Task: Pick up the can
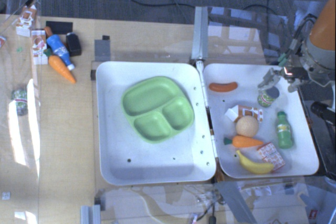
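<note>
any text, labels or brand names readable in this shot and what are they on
No text can be read.
can: label too blurred.
green bottle: label too small.
small carton: print blurred.
red patterned packet: print blurred.
blue bottle left of the bins: label unreadable.
small cartons on the bench's left: print too small.

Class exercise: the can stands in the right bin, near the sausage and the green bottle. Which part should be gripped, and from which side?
Grip the can across its round side wall, coming from above. It seems to stand upright, top showing, with the tool already over it. The green bottle and small carton lie close by, so a sideways approach looks tighter.
</note>
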{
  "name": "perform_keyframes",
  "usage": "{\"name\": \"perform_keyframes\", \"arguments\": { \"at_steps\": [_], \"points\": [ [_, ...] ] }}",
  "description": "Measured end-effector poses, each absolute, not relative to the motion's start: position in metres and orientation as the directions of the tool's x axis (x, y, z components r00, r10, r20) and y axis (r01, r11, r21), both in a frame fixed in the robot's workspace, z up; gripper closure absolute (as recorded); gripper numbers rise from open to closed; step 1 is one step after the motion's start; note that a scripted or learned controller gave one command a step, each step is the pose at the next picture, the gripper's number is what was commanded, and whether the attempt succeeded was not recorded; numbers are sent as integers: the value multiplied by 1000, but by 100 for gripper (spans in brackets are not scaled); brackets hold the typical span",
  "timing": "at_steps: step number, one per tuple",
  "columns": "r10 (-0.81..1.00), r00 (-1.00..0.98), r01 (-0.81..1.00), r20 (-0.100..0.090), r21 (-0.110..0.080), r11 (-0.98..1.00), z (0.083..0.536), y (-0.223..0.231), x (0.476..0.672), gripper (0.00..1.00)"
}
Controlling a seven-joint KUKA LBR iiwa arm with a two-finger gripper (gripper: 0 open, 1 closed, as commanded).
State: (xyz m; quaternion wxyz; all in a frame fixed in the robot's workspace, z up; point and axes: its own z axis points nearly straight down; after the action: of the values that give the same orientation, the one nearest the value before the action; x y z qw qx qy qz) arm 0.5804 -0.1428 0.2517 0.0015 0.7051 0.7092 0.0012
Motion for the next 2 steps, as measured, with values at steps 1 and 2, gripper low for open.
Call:
{"name": "perform_keyframes", "arguments": {
  "at_steps": [1,2],
  "points": [
    [1000,-7,1000,-2,4,7,184,-172,620,0],
    [995,-103,995,-3,9,103,115,-182,621,0]
  ]
}}
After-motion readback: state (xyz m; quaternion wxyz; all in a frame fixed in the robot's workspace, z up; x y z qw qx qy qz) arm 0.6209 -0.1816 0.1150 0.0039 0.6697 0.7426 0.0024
